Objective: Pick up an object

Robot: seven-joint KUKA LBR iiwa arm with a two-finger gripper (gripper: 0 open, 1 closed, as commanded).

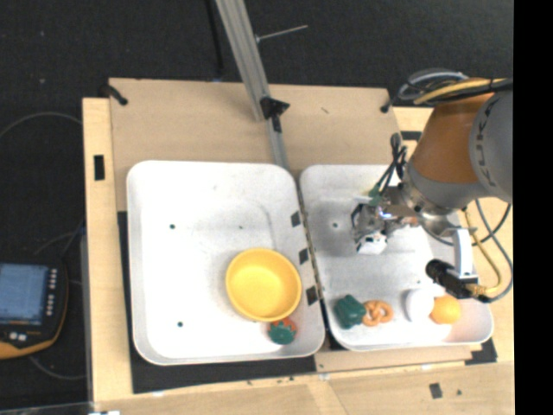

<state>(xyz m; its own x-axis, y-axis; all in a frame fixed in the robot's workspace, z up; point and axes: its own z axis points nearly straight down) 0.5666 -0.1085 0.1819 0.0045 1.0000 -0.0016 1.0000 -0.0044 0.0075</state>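
We hover our tool (371,232), grip state unclear, over the right white bin (346,188), needing descent toward the small orange pretzel-shaped toy (377,312).

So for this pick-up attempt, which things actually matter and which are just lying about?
Job in hand:
pincer over the right bin
dark green piece, orange pretzel shape, white object, orange ball

Lying about:
yellow bowl and small teal object in left bin
handheld screen

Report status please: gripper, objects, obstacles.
Gripper low over right bin, nothing seen held. Green block, pretzel, orange ball along near wall. Yellow bowl in left bin.
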